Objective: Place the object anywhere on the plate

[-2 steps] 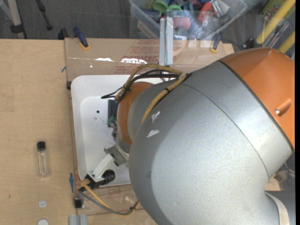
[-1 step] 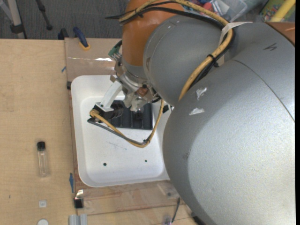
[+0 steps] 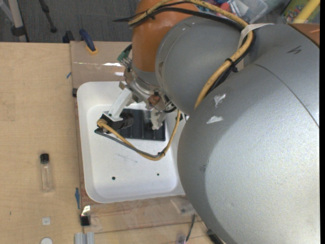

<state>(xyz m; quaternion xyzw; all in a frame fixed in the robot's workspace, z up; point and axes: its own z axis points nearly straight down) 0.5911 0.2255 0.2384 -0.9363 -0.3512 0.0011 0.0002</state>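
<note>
Claw [image 3: 153, 120] sits low inside the shallow white plastic bin [image 3: 122, 179], right over a flat black rectangular plate [image 3: 140, 131]. Step in hand, as I judge it, is the set-down onto the plate. Cannot tell if claw is released or clenched, since the wrist and the big grey arm block the tip. No object visible in the claw, so cannot say it holds 1.

To do it well:
- Centre claw over the dark surface, not its edge.
- Go straight down until the load touches the plate or is just above it.
- Let go only then, and lift straight up with no dragging.

Plate looks thin and light. A sideways nudge could slide it on the smooth bin floor.

Plate relative to claw: directly beneath, reaching out to both sides of it. Object itself: cannot pick out, likely hidden under the wrist. 1 small clear glass vial with black cap [image 3: 45, 171] lies well apart from claw, on the wooden bench [image 3: 30, 95] outside the bin. It looks unrelated to this step.
</note>
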